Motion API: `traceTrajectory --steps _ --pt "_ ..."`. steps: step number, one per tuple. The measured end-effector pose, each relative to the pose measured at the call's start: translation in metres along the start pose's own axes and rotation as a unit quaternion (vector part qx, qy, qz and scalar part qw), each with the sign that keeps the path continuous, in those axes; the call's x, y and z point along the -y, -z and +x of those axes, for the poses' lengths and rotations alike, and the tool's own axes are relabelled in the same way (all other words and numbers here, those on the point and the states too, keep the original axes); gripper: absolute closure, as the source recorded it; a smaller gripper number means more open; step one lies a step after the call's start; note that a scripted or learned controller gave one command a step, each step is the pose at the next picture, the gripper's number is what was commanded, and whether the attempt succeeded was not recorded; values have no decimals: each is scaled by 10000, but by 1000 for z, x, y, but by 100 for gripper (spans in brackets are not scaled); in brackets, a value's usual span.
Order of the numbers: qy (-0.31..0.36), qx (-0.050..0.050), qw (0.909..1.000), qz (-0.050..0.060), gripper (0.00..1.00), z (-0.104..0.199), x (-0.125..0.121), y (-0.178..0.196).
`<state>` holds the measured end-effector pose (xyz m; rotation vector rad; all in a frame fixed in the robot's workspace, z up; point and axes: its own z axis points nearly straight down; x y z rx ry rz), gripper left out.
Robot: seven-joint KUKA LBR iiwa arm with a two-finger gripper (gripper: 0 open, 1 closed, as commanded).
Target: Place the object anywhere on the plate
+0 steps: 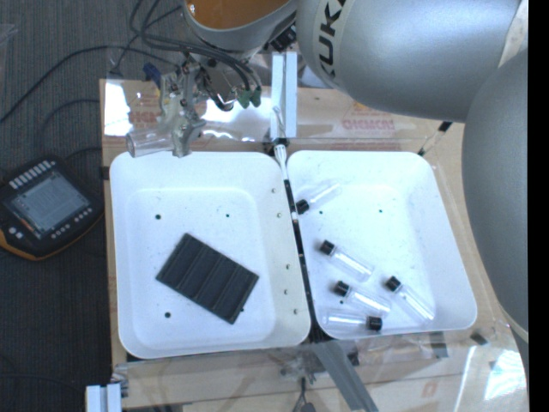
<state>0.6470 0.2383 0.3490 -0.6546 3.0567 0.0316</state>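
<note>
Toward the near edge of the table, two white bins side by side: in the left bin (117, 256) lies the black ribbed plate (207, 278), flat and turned at an angle, with nothing on it; in the right bin (448, 230) lie several spare tubes (346, 260), clear with black caps, scattered and mostly apart from one another. Farther back, past the left bin's far rim near the table's far left corner, hangs the grey arm (412, 33) with its jaws closed on a clear tube (147, 142), which sticks out sideways to the left. Looks like the carry step: object lifted, not yet over the plate. Next move calls for bringing the jaws toward the near edge until above the plate's ribbed face, lowering close, then parting them so the round tube settles without rolling off.
</note>
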Motion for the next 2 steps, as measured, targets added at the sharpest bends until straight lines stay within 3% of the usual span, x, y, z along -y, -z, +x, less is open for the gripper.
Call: traceTrajectory --steps 2 --pt "-2 49 10000 -44 100 -2 -2 20"
